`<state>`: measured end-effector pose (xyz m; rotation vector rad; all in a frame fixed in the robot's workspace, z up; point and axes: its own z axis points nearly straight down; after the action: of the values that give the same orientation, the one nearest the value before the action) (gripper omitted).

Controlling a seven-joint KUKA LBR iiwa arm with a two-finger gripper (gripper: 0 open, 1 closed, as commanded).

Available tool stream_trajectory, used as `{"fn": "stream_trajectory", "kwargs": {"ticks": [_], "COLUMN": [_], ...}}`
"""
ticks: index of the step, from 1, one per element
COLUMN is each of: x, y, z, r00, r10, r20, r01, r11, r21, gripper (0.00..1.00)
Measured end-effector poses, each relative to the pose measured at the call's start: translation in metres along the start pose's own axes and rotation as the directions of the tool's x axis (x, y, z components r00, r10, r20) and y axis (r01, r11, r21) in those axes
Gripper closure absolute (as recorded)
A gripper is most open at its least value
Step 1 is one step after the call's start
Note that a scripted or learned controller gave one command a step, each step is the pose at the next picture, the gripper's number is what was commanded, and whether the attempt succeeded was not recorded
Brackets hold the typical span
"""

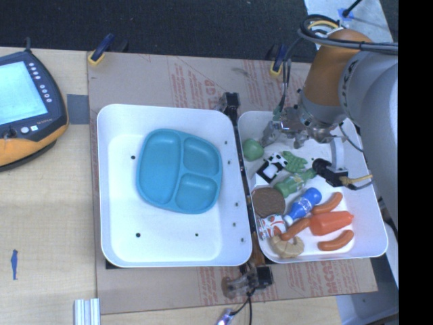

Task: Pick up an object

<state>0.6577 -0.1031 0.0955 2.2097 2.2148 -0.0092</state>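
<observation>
Evidently unreadable red print marks the cardboard [203, 80]; jaws' state cannot be told.

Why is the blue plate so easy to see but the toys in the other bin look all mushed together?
In the camera view, the blue plate lies alone on the bright left bin, in even light with soft shadows; the toys crowd the right bin, small and slightly blurry, with the arm's gripper shading the far end.
</observation>
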Motion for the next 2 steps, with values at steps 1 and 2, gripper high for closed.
{"fn": "stream_trajectory", "kwargs": {"ticks": [1,2], "x": [0.0099,0.0103], "y": [-0.0014,-0.0015], "z": [0.0031,0.0031], "r00": [1.0,1.0], "r10": [-0.005,-0.005], "r20": [-0.01,-0.01], "r01": [0.005,0.005], "r11": [1.0,1.0], "r21": [0.008,0.008], "gripper": [0.0,0.0]}}
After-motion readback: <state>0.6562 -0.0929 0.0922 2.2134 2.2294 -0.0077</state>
